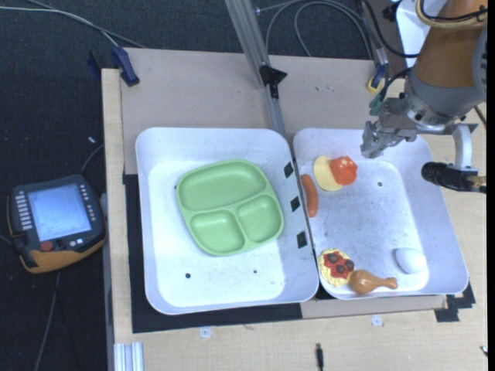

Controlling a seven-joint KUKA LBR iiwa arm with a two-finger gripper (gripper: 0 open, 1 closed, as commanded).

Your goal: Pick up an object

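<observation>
the gripper (374, 146) hangs over the right bin (371, 215) near its twelve o'clock rim, and i can't tell how the claw is set. the red and yellow toy (337, 171) lies just off at its eight o'clock. the green divided plate (229, 206) fills the left bin (162, 230).

A teach pendant (54, 221) with a lit screen lies on the dark floor left of the bench. A blue clamp (124, 66) grips the bench's far left corner, and cables (309, 18) trail behind.
</observation>
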